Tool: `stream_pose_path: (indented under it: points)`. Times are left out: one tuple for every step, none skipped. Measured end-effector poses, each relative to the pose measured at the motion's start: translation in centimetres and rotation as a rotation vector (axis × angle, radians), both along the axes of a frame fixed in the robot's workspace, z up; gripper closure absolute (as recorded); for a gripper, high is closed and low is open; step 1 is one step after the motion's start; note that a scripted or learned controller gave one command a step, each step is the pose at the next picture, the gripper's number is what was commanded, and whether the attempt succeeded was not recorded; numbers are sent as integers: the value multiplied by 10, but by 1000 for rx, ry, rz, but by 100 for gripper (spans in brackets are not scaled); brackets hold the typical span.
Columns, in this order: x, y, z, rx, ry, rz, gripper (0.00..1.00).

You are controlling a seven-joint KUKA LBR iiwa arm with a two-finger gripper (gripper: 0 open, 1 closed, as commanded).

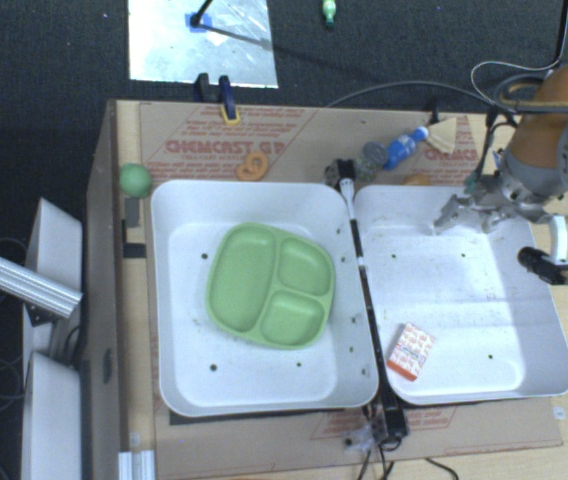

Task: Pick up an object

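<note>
A small orange-and-white packet (410, 351) lies flat near the front edge of the right bin (524, 373), close to the divider between the two bins. The left bin (179, 388) bears a green divided plate (270, 285) with three compartments, set roughly in its middle. The gripper (471, 211) hangs over the right bin's far edge, well apart from the packet, its fingers (447, 217) spread wide with nothing between them. A green ball (135, 179) rests on the bench beside the left bin's far corner
</note>
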State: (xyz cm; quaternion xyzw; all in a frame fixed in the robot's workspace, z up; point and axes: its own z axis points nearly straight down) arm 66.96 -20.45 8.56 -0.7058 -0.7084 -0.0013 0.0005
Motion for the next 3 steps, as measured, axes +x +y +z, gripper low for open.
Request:
stream_pose_path:
  points:
    - [0, 30, -1, -3, -2, 1, 0]
    - [0, -1, 0, 0, 0, 0, 0]
    - [0, 23, -1, -3, -2, 1, 0]
